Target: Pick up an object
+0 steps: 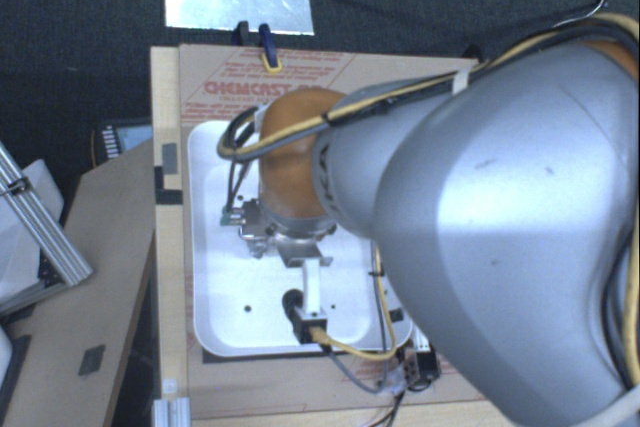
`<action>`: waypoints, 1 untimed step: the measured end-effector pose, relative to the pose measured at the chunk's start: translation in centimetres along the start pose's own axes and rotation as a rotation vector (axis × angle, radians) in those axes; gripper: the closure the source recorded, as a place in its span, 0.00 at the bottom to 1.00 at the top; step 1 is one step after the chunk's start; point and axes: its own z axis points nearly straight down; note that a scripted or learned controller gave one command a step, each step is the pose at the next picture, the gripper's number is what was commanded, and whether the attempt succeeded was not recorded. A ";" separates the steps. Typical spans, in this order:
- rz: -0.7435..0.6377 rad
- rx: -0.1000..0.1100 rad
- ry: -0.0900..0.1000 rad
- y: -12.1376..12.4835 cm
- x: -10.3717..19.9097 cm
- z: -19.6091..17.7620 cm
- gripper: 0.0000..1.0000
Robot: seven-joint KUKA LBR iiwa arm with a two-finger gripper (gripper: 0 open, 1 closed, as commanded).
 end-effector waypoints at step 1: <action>0.000 0.000 0.000 0.0 0.0 -1.0 1.00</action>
